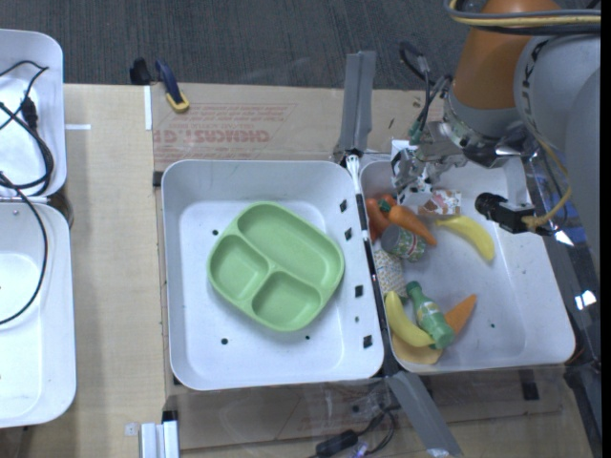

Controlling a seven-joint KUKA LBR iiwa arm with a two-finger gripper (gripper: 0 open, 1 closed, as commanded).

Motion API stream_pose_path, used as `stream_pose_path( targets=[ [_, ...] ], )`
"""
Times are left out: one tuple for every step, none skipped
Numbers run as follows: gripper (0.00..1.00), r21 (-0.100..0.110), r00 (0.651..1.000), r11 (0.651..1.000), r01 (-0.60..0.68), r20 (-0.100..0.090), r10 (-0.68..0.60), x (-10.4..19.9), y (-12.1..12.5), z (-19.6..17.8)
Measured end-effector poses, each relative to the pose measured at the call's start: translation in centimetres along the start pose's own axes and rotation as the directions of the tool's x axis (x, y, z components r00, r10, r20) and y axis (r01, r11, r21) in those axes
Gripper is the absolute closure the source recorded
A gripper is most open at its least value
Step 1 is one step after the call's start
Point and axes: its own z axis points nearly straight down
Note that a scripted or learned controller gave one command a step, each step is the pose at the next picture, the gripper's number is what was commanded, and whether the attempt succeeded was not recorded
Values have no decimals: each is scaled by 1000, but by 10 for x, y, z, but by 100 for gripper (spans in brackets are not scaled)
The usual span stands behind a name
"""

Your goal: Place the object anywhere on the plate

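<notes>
Carrot [412, 221] lies diagonally, tip toward lower right, beneath gripper [412, 175], grip state unclear.

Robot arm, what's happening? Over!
Gripper low over right bin's far corner, above carrot. Nothing seen held. Plate in left bin, bare. Divider wall between.

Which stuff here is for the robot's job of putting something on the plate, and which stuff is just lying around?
For the job:
green plate in the left bin
gripper
toy food in the right bin: carrots, bananas, green bottle

Just lying about:
blue-handled clamp
black cables
</notes>
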Motion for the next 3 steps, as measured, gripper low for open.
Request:
stream_pose_path(
  targets=[
    [100, -1, 1000, 1000, 13, -1, -13, 63, -33, -1],
    [100, 2, 1000, 1000, -8, -2, 8, 128, -40, 0],
    [100, 3, 999, 999, 37, -1, -37, 222, -62, 17]
  ],
)
